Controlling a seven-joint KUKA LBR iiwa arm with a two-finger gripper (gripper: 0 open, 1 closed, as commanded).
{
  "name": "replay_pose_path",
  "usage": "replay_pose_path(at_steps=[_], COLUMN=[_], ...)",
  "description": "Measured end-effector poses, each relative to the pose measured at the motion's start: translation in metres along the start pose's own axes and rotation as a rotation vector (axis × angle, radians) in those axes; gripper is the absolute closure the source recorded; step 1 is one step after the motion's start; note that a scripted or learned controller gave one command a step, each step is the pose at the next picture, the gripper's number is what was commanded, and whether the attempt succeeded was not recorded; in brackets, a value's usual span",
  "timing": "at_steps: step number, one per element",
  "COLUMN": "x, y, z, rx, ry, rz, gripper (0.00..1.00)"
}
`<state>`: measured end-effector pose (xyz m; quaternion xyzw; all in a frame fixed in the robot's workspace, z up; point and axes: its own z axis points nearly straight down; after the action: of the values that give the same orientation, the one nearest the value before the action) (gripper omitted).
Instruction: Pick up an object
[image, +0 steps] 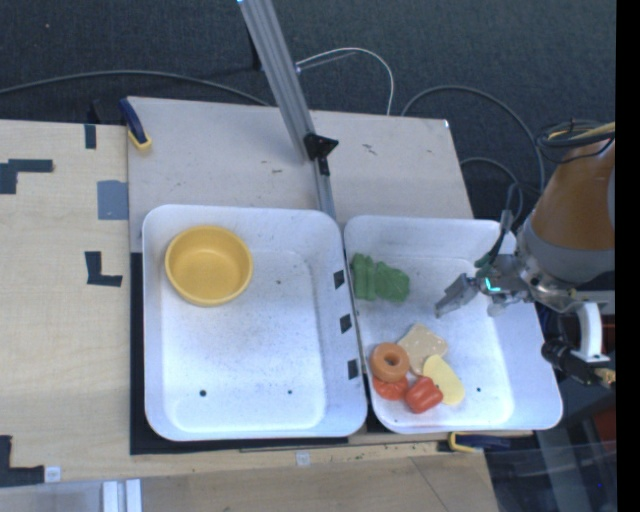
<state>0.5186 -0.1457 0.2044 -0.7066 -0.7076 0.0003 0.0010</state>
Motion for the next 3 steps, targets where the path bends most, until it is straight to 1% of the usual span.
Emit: replay_pose_path(at_steps=[1, 2, 3], x=[0.004, 0.011, 0.010], y=[0.000, -0.010, -0.008], z=[0.044, 0.102, 0.110], rx=[0.005, 0.007, -0.004], ry=[0.000, 0.001, 0.000], rz=[0.000, 0.001, 0.001], gripper=[0.00, 0.00, 0.00])
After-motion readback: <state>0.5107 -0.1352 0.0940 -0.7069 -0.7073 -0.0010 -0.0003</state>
